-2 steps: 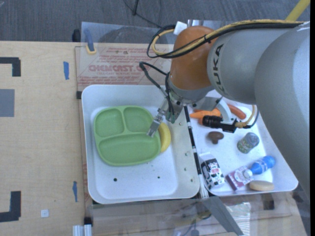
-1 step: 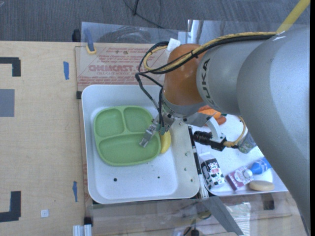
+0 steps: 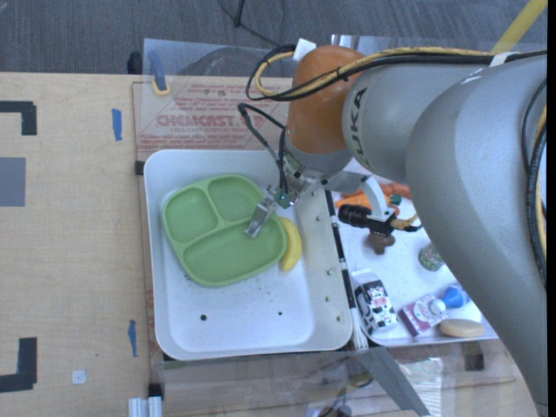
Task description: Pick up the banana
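Banana [image 3: 291, 243] lying in the left white bin [image 3: 174, 320], touching the right edge of the green divided plate [image 3: 217, 233], with the gripper [image 3: 261, 220] just beside its upper end over the plate, jaws pressed together on nothing.

I see a pale plywood benchtop [image 3: 69, 259] with black tape marks [image 3: 19, 118] and blue tape strips [image 3: 116, 124]. Beyond it lies grey carpet [image 3: 104, 16], crossed by a black cable [image 3: 239, 3].
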Tool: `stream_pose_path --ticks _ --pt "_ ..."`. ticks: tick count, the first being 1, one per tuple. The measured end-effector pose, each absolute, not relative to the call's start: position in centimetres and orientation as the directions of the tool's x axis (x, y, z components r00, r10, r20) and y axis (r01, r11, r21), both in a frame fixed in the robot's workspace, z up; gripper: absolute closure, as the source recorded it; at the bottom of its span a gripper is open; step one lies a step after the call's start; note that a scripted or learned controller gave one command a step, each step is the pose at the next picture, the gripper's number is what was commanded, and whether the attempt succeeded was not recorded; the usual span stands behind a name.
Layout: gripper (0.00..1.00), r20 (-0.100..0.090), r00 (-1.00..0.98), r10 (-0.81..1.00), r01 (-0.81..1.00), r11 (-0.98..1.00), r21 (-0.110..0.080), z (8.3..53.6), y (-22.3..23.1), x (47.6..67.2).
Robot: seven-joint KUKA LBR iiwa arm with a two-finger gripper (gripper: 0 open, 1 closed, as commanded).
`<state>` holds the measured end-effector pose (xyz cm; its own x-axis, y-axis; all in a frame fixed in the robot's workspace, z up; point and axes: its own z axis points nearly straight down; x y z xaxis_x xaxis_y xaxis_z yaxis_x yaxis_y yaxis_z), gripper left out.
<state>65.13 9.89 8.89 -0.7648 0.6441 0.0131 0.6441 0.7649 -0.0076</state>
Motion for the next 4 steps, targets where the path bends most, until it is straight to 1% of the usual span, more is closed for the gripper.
stream_pose_path --ticks 1,2,3,4 --pt "0.00 -0.004 -0.739 0.674 0.674 0.739 0.008 9.0 10.8 60.2" --pt "1.00 -0.014 -0.732 0.681 0.681 0.732 0.010 9.9 10.3 60.5" --pt "1.00 -0.001 -0.422 0.906 0.906 0.422 -0.002 18.4 3.5 55.1" --pt "0.00 -0.001 -0.423 0.906 0.906 0.423 0.000 18.5 3.5 55.2"
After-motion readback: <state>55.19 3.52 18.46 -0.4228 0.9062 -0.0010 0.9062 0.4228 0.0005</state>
